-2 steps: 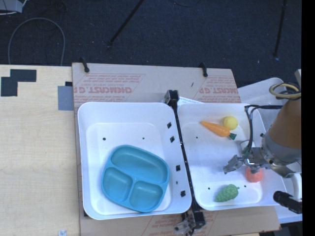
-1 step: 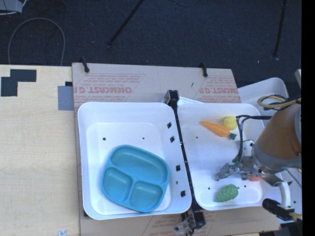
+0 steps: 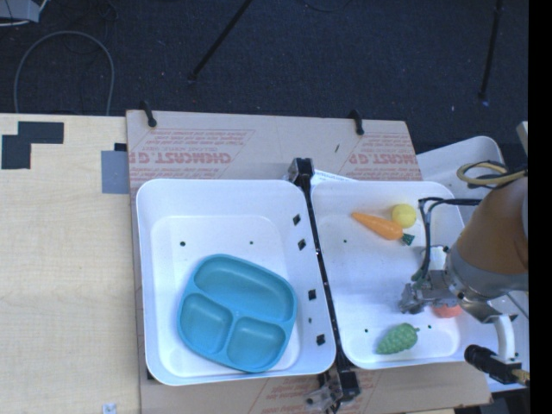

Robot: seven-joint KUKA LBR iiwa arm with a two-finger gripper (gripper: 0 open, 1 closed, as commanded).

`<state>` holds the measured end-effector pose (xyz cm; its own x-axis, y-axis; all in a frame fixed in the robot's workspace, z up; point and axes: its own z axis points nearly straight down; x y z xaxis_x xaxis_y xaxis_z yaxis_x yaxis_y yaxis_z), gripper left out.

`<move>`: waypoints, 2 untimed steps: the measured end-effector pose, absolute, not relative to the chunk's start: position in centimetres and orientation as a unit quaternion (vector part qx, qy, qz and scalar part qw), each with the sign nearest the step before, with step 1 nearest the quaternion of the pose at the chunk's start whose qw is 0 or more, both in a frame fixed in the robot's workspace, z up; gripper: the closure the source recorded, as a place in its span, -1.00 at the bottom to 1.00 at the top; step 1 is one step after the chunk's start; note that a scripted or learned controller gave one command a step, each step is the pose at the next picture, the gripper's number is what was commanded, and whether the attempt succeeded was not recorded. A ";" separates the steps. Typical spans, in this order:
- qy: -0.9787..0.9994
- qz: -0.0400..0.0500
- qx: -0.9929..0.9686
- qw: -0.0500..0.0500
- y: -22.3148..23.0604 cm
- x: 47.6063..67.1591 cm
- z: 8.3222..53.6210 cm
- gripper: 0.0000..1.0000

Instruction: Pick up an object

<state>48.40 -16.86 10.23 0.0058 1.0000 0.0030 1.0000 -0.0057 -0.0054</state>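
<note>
Hand (image 3: 420,298) hovers just above green bumpy fruit (image 3: 397,339) in right bin (image 3: 362,222).

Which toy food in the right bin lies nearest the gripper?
The green bumpy one, just below the gripper; the carrot and yellow ball lie farther up.

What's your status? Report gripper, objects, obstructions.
Gripper low in right bin, grip unconfirmed. Green object just below it; carrot, yellow ball beyond. Nothing blocking.

Open floor between carrot (image 3: 376,224) and green fruit (image 3: 396,338)
</note>
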 end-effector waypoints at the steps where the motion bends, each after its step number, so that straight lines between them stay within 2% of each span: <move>1: -0.707 0.000 -0.707 -0.001 -17.5 48.9 14.7 1.00; 2: -0.708 -0.001 -0.707 -0.001 -17.8 50.0 20.2 1.00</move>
<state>49.98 -17.77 20.23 -0.0015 1.0000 -0.0008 1.0000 0.0015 0.0027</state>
